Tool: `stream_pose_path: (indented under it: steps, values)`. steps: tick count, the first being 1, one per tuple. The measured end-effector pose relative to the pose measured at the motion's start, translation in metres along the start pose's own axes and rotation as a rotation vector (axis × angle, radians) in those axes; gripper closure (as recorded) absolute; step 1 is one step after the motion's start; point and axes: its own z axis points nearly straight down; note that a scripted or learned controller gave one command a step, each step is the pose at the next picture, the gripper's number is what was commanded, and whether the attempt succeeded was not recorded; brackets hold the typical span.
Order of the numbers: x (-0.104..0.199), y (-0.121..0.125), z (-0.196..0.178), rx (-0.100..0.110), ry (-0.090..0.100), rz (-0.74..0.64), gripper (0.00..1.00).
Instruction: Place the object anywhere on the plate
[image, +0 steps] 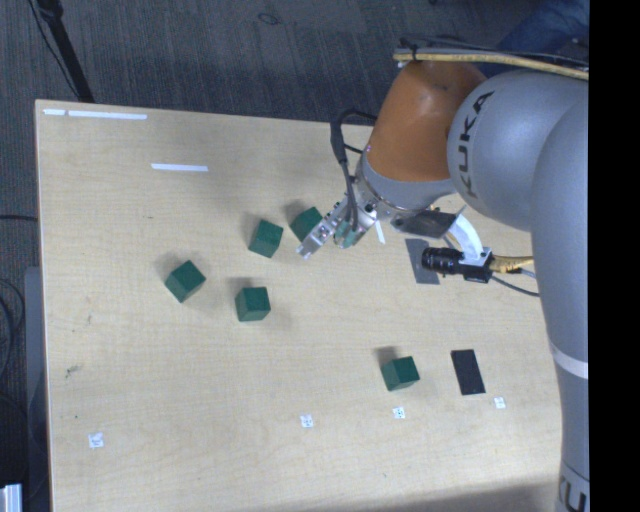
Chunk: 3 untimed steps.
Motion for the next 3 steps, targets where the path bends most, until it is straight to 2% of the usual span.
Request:
stream_pose_path:
  steps: [1, 2, 3]
  values:
    - [0.099, 0.043, -0.065, -0.002, -0.001, 0.158, 1.00]
    - [0.149, 0.079, -0.010, 0.003, 0.002, 0.333, 1.00]
    - [0.149, 0.078, -0.010, 0.003, 0.002, 0.333, 0.00]
